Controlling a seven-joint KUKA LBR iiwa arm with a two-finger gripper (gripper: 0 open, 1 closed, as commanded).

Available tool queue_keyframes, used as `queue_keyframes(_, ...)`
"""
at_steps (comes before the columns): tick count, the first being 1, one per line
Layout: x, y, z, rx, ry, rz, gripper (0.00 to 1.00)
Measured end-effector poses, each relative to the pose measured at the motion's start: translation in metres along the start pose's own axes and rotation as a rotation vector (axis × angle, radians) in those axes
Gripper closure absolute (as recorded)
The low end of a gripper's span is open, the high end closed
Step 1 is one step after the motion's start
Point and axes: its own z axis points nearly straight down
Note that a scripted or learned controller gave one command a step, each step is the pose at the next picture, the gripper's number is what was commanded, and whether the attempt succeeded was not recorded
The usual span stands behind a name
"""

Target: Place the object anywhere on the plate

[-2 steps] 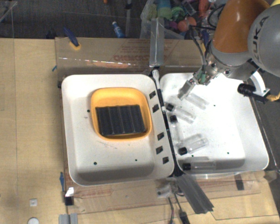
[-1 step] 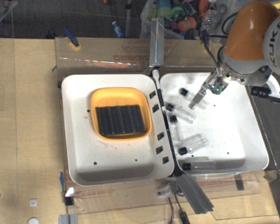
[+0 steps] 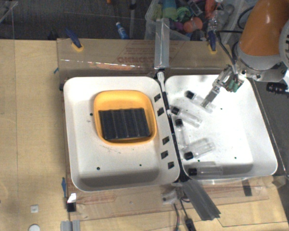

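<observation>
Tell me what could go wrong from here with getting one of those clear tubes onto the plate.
1. The clear tubes are see-through against the white right bin, so the pincer may close off-centre and miss.
2. They lie close together near the divider, so a grab could knock a neighbour or catch the wall.
3. The orange plate already carries a black ribbed block, so a round tube might roll off.

Orange plate [image 3: 124, 98], glowing rim, dark ribbed slab [image 3: 124, 123] on it, black with lengthwise stripes. Both bins [image 3: 115, 172] white. Clear vials [image 3: 198, 148] with black caps in right bin. Arm [image 3: 265, 28] orange-banded, grey. Counter [image 3: 24, 129] pale tan wood.
</observation>
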Motion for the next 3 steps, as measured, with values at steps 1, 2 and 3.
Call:
queue_keyframes(1,0.011,-0.007,0.005,0.001,0.005,-0.327,0.00)
queue_keyframes(2,-0.025,-0.032,0.009,-0.002,-0.002,-0.679,0.00)
queue_keyframes(3,-0.034,-0.036,-0.016,-0.002,-0.003,-0.906,0.00)
